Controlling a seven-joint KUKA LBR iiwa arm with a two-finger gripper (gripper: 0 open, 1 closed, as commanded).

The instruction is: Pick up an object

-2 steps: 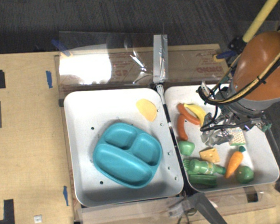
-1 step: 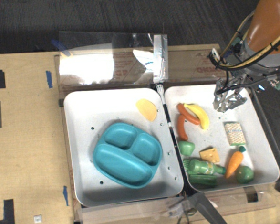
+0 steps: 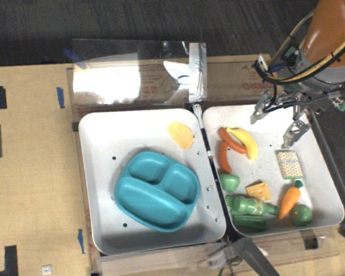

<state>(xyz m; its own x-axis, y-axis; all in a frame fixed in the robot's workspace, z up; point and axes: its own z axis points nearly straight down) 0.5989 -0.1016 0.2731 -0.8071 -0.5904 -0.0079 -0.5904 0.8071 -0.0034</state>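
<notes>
Up at two o'clock the arm (image 3: 323,17) is cut off by the frame. Left bin (image 3: 98,169) holds a teal tray (image 3: 157,190) and a yellow chip (image 3: 181,134). Right bin (image 3: 329,182) holds a banana (image 3: 244,141), sausage (image 3: 223,150), carrot (image 3: 289,198), cheese (image 3: 258,191), a patterned card (image 3: 289,164) and green items hard to identify. The gripper (image 3: 280,121) hangs at twelve o'clock of the card, fingers spread, holding nothing.

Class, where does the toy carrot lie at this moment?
The carrot lies in the right bin, near its front right corner, between the cheese wedge and a green ball.
</notes>
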